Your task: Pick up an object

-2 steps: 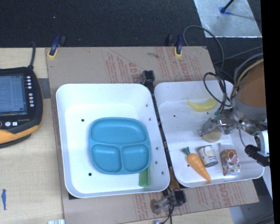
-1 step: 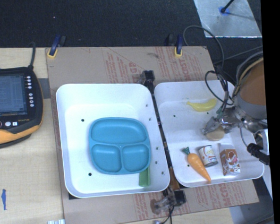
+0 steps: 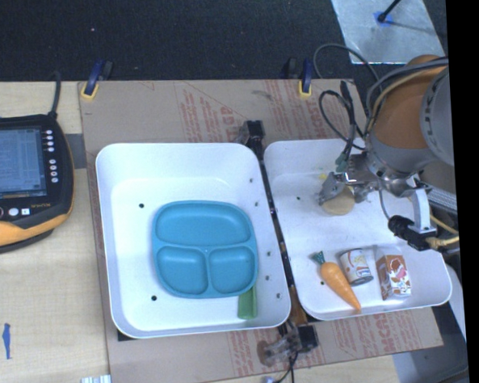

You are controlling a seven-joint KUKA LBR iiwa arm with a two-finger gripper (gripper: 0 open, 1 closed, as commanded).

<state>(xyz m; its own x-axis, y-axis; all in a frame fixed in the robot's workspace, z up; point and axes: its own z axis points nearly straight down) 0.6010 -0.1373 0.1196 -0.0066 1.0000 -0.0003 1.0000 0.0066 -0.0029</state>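
My gripper (image 3: 339, 190) reaches into the right bin (image 3: 298, 223) from the right and sits low over a small tan, rounded object (image 3: 338, 205) near the bin's upper middle. Its metal fingers (image 3: 330, 192) rest at the top of that object, which partly shows beneath them. Nearer the front of the same bin lie an orange carrot (image 3: 339, 282), a small can (image 3: 357, 266) and a small brown and white carton (image 3: 393, 276).
The left bin (image 3: 121, 234) holds a blue divided plate (image 3: 203, 247) and a green item (image 3: 246, 305) at its front right corner. A teach pendant (image 3: 20, 180) lies left of the bins. Cables (image 3: 343, 99) loop above the right bin.
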